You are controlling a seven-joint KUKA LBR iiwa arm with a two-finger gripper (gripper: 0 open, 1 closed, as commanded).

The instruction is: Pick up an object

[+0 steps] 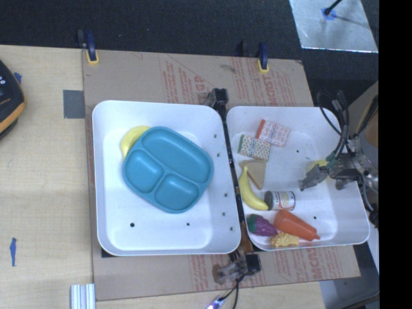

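floor: dark carpet (161, 11) beyond the bench, with a pale sheet (331, 18) at the far right
bench: light wood top (38, 192)
cover: brown cardboard (174, 76), held by two blue-and-yellow clamps (90, 47)

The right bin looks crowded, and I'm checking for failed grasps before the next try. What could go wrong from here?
1. The banana, small can, carrot and corn lie tightly together, so a pick there may catch two things or knock one aside.
2. The gripper hovers over bare bin floor near the right bin's wall, so closing here would likely grasp nothing.
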